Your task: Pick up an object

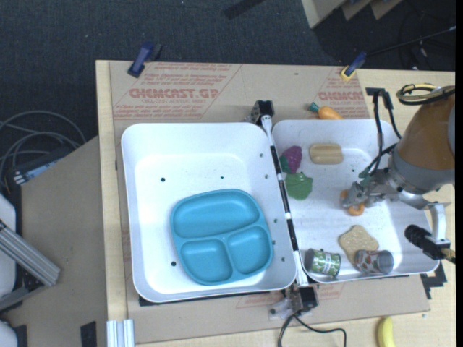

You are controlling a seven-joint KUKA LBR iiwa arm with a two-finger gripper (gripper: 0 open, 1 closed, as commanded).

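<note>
a: claw [359,196] first: where is it?

b: it's mine, and it sits low in the right bin [405,139], toward that bin's right half. my grey arm [427,157] with its orange band comes in from the right edge. whether the claw is wide or narrow i cannot tell from this height; it looks dark and bunched.

a: is anything in it?

b: a small orange object [354,209] lies right at its tip, touching or nearly so. i can't say that it is gripped.

a: what else is in that bin?

b: a tan bread roll [325,153] near the back, a purple piece [291,157] and a green piece [299,186] beside the dividing wall, a slice of toast [356,239] toward the front, and two cans [324,263] lying on their sides along the front wall, the second can [374,261] just beside the toast.

a: and the left bin?

b: the left bin [145,165] holds a blue divided tray [221,235], set toward the front.

a: anything on the worktop [108,194] outside the bins?

b: a small toy carrot [327,111] behind the right bin and something yellow [385,332] at the front edge.
</note>
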